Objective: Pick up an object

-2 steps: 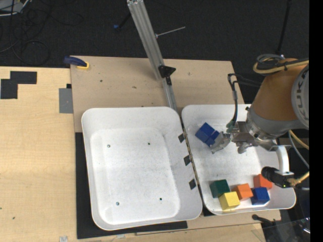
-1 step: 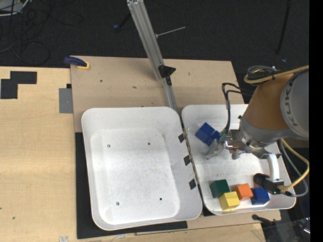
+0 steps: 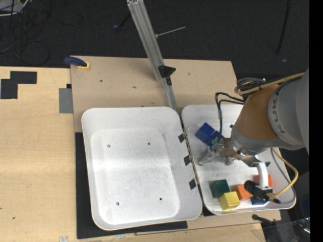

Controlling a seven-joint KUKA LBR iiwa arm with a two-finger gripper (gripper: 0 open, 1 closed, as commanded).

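Gripper (image 3: 208,154) first: it hangs low in the right bin (image 3: 202,116), its metal fingers pointing toward the divider between the two bins, and whether they stand spread or closed cannot be told from this slant (nothing shows between them). Closest to it is the blue block (image 3: 206,133), lying just up and slightly left of the tips, near enough that a short shift away from the viewer looks like the likeliest approach. Farther off, toward the bin's near edge, sit the green block (image 3: 219,187), the yellow block (image 3: 229,200) and an orange piece (image 3: 244,191), clustered together below the wrist. Beyond the divider lies the left bin (image 3: 96,119).
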